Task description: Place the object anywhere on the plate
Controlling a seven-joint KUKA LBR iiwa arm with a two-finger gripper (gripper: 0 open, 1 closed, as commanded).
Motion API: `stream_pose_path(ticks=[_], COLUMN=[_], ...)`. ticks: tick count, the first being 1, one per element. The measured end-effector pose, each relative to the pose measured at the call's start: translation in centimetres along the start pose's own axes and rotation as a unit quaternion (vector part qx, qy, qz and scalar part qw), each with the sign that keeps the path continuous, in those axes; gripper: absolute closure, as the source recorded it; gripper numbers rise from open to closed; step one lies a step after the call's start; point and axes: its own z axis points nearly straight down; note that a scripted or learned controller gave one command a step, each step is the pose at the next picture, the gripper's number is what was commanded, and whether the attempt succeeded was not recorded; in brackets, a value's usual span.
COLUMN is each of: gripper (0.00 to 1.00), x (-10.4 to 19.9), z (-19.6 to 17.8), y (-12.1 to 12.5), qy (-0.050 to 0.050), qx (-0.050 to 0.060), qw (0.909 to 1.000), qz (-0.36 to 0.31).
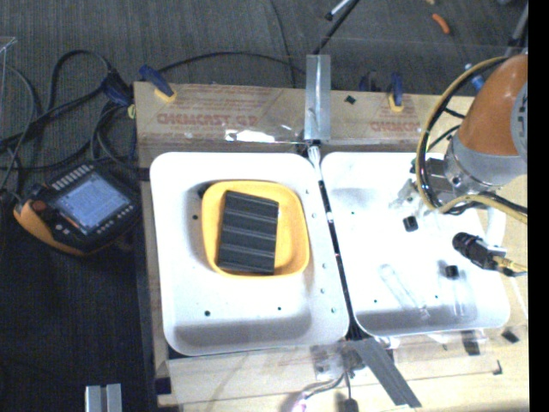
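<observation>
At the far left, on the dark floor, lies a teach pendant with a lit bluish screen; its text is too small to read. Next comes the left bin, and inside it the yellow plate with the dark ribbed object lying flat on it, a little turned, its whole outline inside the plate's rim. So the task's thing is on the plate, and I judge the placing as done or nearly done. Behind both bins stands a cardboard sheet with printed brown letters that look like "CHEMCAST GP", but they are blurred and I am not sure. The right bin holds a few small dark bits and something clear and thin near its front. Above its right side hangs the arm, and the gripper is around the cables there; I cannot tell its state. From here the risks are small, I think: if the arm crosses low over the left bin, it could push the object or shift the plate, and the loose yellow and black cables near the wrist could catch on the bin's wall.
</observation>
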Motion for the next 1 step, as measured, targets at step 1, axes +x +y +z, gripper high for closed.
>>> stream_pose_path(ticks=[1], gripper=[0.00], x=[0.00], z=[-0.01], y=[0.01], qy=[0.000], qx=[0.000], qw=[1.0000], qz=[0.000])
